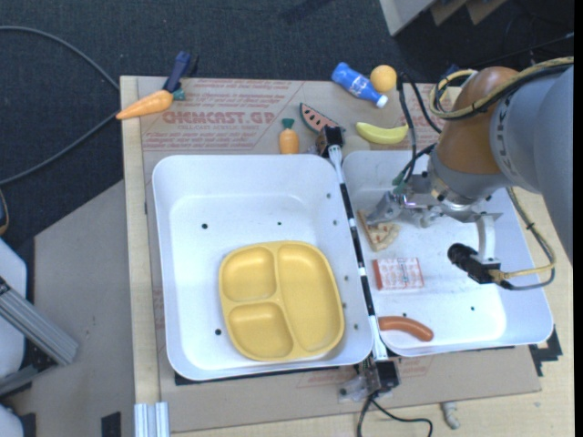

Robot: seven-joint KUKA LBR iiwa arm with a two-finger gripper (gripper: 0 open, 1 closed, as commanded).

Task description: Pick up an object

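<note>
End effector [387,209] lowered into the right bin [519,326], close to the divider between bins; whether its fingers are open or closed cannot be told. Pizza slice [381,235] lies directly below the end effector, touching or nearly so. Red-and-white packet [399,274] sits farther from it, and sausage [405,328] farther still, near the bin's front wall. Left bin [182,189] holds a yellow divided plate [280,299]. Banana [382,133] rests on the counter [228,116] behind the right bin.
</note>
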